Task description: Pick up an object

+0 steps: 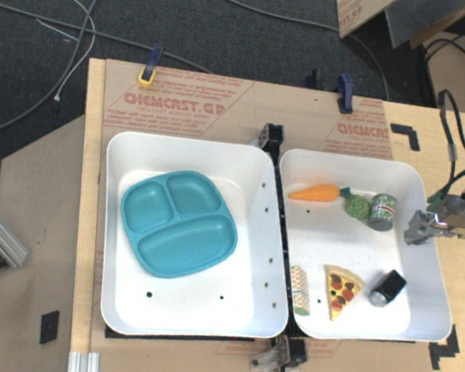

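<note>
Left bin: one teal divided plate, lying flat. Right bin: snack packet against the left wall; pizza-slice toy; carrot toy; small can; black block. My claw: over the right rim, arm entering level; grip state cannot be made out.

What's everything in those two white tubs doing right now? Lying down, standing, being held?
Teal divided plate: flat, right way up, in the left tub.
Toy carrot: lying on its side, right tub.
Small can: tipped on its side.
Pizza slice: lying flat.
Black block: resting loose.
Pincer: at the right tub's edge, holding nothing visible.
</note>
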Robot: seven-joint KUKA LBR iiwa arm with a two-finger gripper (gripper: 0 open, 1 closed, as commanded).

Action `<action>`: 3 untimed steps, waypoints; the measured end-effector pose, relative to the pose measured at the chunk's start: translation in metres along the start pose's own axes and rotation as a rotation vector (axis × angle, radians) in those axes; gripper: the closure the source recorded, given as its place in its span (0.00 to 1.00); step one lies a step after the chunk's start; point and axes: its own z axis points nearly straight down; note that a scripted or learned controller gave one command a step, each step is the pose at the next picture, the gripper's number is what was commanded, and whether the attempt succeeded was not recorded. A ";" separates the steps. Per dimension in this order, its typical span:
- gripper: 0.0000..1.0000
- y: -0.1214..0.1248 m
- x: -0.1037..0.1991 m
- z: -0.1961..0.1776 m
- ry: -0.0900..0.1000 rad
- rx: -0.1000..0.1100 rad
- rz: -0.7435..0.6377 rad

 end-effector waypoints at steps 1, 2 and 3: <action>1.00 0.014 0.048 -0.011 0.003 0.001 -0.006; 1.00 0.018 0.108 -0.016 0.005 0.004 -0.007; 1.00 0.027 0.158 -0.005 0.005 0.007 -0.005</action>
